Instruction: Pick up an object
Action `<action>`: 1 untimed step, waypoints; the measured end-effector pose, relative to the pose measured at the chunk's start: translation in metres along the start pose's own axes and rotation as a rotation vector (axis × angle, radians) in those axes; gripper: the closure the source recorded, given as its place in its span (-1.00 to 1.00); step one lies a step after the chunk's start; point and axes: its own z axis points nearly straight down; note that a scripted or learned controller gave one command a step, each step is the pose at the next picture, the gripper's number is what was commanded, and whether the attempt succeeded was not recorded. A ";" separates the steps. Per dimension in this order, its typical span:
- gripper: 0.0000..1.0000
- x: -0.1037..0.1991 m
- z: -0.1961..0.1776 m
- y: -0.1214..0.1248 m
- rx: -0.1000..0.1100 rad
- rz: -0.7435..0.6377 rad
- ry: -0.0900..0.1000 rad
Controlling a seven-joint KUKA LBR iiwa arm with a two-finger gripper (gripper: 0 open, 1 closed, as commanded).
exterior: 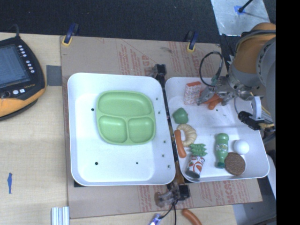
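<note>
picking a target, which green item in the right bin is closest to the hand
The green pepper, upper left of the right bin; the green bottle and small leafy greens lie farther from the hand.

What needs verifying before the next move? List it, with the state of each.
1. Gripper is over the right bin: ok, at its far end.
2. Something is between the fingers: cannot tell; an orange carrot-like piece lies right at the tips, beside the white carton.
3. Fingers open or shut: cannot tell.
4. Nearby items leave room: not ok, carton and orange piece are crowded together.
5. Other targets are reachable: ok; green bottle, white ball and brown disc lie apart at the near end.
6. Green divided plate sits flat in the left bin: ok.
</note>
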 end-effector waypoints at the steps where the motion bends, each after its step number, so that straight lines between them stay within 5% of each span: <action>1: -1.00 -0.034 0.000 0.000 -0.003 0.001 -0.003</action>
